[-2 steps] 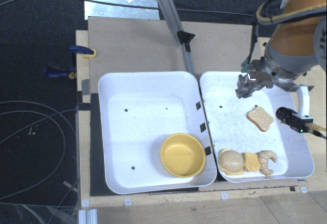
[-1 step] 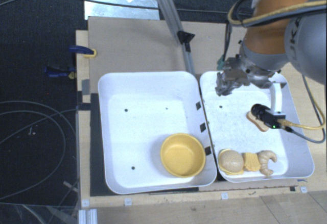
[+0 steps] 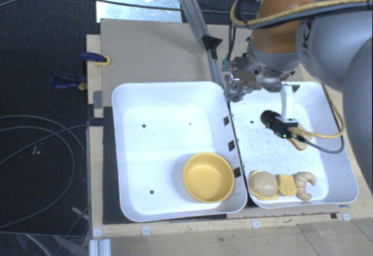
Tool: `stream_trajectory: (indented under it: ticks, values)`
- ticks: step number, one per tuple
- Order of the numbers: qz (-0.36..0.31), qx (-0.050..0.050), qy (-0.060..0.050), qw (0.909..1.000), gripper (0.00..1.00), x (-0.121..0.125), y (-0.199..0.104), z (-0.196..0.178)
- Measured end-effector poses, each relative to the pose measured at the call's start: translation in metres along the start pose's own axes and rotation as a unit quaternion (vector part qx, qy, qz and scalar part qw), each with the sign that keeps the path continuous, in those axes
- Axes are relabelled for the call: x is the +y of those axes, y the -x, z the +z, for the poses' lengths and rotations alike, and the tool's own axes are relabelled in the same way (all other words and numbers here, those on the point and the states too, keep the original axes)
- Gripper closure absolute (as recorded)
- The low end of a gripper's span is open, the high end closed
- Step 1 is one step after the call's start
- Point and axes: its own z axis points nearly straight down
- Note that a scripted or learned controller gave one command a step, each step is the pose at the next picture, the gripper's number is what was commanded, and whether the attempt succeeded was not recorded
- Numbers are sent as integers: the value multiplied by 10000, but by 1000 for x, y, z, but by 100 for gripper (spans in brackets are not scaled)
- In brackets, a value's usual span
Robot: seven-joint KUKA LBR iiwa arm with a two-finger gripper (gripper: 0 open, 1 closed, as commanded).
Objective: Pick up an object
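"Which step was the robot on?"

"The approach, by the look of it. The gripper hung at the upper left corner of the right bin, close to the wall shared with the left bin. Nothing showed in its grasp, and whether it stood wide or narrow could not be told from that slant."

"And what was there to pick?"

"There were two candidates. A yellow bowl sat in the lower right of the left bin. It was round and smooth with a thin rim, probably hard plastic. A tan soft toy lay along the lower edge of the right bin. It was lumpy, with a rounded head and curled limbs, and looked like plush."

"So what did the next move call for?"

"The toy lay in the gripper's own bin, yet well apart from it. The arm would have needed to travel toward the bottom of the frame, centre over the toy's body and descend. Cloth would likely give under a pinch. The bowl would have demanded a rim grip and might have slipped."
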Motion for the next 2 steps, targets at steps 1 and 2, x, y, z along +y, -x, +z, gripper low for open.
stream_trajectory:
  ticks: [1, 2]
  values:
    - [7, -6, -4, 10000, 100, 12, -44, 16]
    - [22, -12, -6, 10000, 0, 12, -42, 16]
